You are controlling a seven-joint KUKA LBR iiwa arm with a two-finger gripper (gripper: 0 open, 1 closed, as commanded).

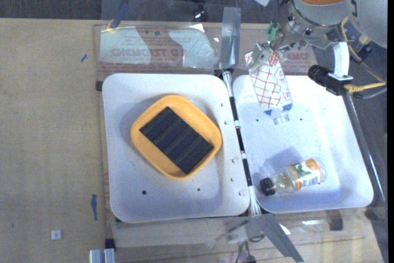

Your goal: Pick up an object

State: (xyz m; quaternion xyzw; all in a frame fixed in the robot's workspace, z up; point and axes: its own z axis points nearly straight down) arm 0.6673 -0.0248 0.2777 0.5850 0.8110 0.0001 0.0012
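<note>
— Is the pick done?

— It looks mostly done. The end effector [275, 46] is clamped on the top of the pouch [270, 84]. The pouch is white with a red grid on it. It hangs down from the end effector, over the far part of the right bin [345, 132].

— Is the pouch off the bin floor?

— I think so. It dangles loose, and there is a soft shadow under it on the bin floor. But its clear bottom end sits close to the floor, so I cannot be sure it is all the way up.

— What else is in the right bin?

— A bottle [294, 177]. It lies on its side in the near part of that bin, well apart from the pouch. It has a black cap and an orange label. Nothing touches it.

— And on the other side of the right bin?

— The left bin [123, 194] is there, just beside it. A yellow dish [175, 135] with a dark ridged top sits in the middle of it.

— So what is left?

— My guess is the arm only needs to lift the pouch a bit higher and not let it slip.
</note>
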